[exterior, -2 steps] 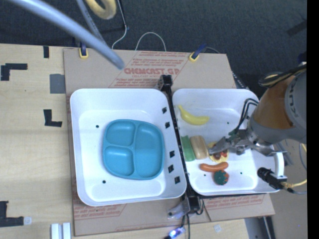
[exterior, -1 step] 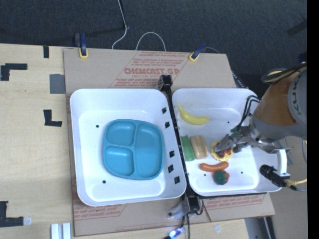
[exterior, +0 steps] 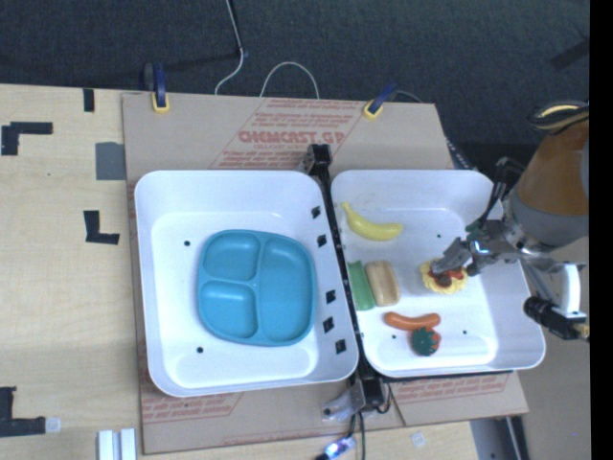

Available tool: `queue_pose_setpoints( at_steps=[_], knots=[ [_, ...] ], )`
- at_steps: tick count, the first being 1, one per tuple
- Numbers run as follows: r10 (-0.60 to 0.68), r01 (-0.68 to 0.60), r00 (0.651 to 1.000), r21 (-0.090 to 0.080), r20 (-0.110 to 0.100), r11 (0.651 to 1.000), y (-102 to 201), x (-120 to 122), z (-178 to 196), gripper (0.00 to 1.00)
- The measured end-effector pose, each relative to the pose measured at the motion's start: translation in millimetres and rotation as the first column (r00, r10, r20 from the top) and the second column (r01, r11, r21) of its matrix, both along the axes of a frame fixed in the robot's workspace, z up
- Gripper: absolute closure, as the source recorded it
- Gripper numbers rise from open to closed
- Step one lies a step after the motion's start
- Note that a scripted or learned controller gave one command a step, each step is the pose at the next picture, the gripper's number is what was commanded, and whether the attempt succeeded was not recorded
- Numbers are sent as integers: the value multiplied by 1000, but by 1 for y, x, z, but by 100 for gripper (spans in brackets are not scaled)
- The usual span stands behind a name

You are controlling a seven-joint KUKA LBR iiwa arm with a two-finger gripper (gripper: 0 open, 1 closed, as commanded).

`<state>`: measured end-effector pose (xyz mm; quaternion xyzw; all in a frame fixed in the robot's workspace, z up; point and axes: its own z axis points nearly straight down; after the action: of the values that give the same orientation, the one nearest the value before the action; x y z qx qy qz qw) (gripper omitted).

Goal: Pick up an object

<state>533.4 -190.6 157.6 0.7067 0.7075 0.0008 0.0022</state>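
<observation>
In the right bin [exterior: 479, 185] lie a yellow banana [exterior: 372, 225], a green piece [exterior: 358, 286] beside a tan bread roll [exterior: 382, 282], an orange-red carrot-like piece [exterior: 413, 320], a red and green piece [exterior: 426, 342], and a small yellow and red item [exterior: 444, 278]. My gripper [exterior: 454, 262] reaches in from the right and hangs low right over that yellow and red item, its dark fingers at the item's upper edge. Whether they touch it is unclear.
The left bin [exterior: 158, 195] holds a blue divided plate [exterior: 257, 287]. A black divider with clips [exterior: 330, 257] runs between the bins. Both bins rest on a cardboard sheet [exterior: 287, 127]. The arm's orange band [exterior: 560, 166] fills the right side.
</observation>
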Motion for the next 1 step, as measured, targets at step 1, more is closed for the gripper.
queue_pose_setpoints(
  at_steps=[1],
  knots=[
    [1,-1,1000,1,-1,1000,2,3,42,100]
  ],
)
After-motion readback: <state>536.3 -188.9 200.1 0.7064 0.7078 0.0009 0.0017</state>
